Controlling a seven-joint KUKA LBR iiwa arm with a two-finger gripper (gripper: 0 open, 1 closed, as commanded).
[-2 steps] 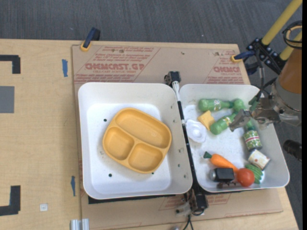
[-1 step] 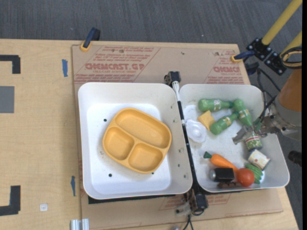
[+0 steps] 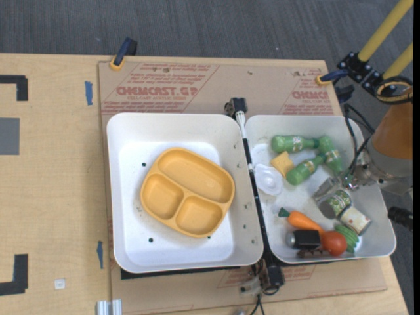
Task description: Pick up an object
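The right bin (image 3: pixel 384 231) holds a jumble of toy food. At its back lie three green bottles (image 3: pixel 293 142) (image 3: pixel 303 170) (image 3: pixel 330 153), with a yellow cheese wedge (image 3: pixel 283 163) and a white cup-like piece (image 3: pixel 268 176) beside them. An orange carrot (image 3: pixel 303 220), a red tomato (image 3: pixel 333 243) and a black item (image 3: pixel 306 239) lie at the front. My gripper (image 3: pixel 336 193) reaches in from the right and is low over a small green-labelled can (image 3: pixel 341 203) in the bin's right half. The arm's orange band (image 3: pixel 399 131) is above it.
The left bin (image 3: pixel 125 176) holds a yellow three-compartment plate (image 3: pixel 187 191). A black divider bar (image 3: pixel 249 176) runs between the bins. Cardboard (image 3: pixel 164 84) lies under both, with clamps at its back corners. A small white-and-brown block (image 3: pixel 356 220) lies by the can.
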